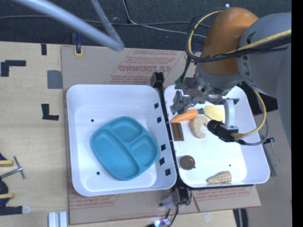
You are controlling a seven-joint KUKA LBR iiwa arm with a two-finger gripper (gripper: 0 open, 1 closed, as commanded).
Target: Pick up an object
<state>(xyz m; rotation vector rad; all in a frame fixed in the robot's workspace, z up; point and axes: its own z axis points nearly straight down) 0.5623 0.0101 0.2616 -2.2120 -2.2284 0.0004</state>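
Camera view: gripper [185, 104] state cannot be told; carrot [184, 116] crowded against bin wall [166, 126] and brown block [177, 132], so a slip is risked.

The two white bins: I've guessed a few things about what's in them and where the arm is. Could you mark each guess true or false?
1. The blue divided plate lies in the left bin. True.
2. The orange carrot is in the left bin too. False: it lies in the right bin, near the divider.
3. The gripper is over the right bin, close above the carrot. True.
4. The brown round piece sits on the blue plate. False: it rests on the right bin's floor.
5. The pale ridged piece lies near the right bin's front edge. True.
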